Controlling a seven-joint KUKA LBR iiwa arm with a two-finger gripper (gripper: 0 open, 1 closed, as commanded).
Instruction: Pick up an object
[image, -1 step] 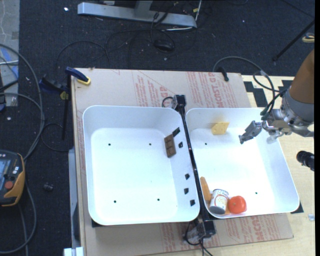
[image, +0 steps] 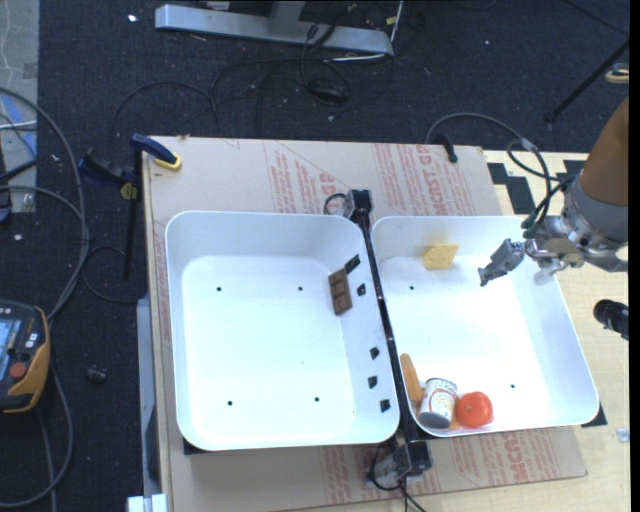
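Arm: the grey arm (image: 600, 200) with its orange band comes in from the right, its wrist over the right bin's far right wall.
Gripper: the gripper (image: 497, 266) hangs above the upper part of the right bin, fingers pointing left and down; nothing sits between them, and I cannot tell how far apart they stand at this slant.
Right bin (image: 560, 330): a yellow wedge-shaped piece (image: 440, 257) lies near the far wall, left of the gripper and apart from it. In the near left corner a small tin can (image: 436, 400), a red tomato-like ball (image: 475, 408) and an orange carrot-shaped stick (image: 410, 376) lie close together.
Left bin (image: 200, 300): a brown chocolate-bar-like block (image: 341, 292) rests near the right wall.
Bench: a cardboard sheet (image: 260, 170) lies under both bins.
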